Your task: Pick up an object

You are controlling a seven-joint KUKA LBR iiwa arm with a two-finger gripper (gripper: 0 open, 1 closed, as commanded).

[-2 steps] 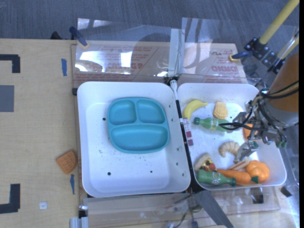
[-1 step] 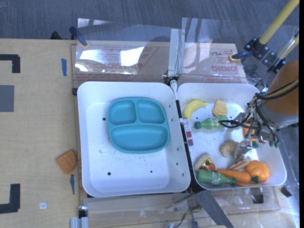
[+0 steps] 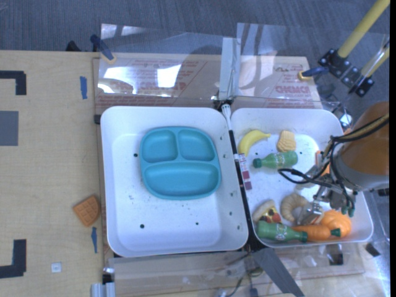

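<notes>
The right bin (image 3: 309, 119) holds several toy foods: a yellow banana (image 3: 252, 140), a yellow cracker (image 3: 286, 141), a green bottle (image 3: 276, 161), a pizza slice (image 3: 268, 213), a tan bagel (image 3: 292, 206), a second green bottle (image 3: 277, 231), an orange carrot (image 3: 314, 232) and an orange pumpkin (image 3: 338, 223). My gripper (image 3: 311, 213) is low in this bin's front right part, right beside the bagel and just above the carrot and pumpkin. The arm's wrist and cables cover the bin's right side.
The left bin (image 3: 124, 228) holds a blue divided plate (image 3: 179, 163). A small waffle toy (image 3: 87, 210) lies on the wooden bench left of the bins. Clear plastic panels (image 3: 161, 60) stand behind both bins. A yellow pole (image 3: 365, 23) slants at the top right.
</notes>
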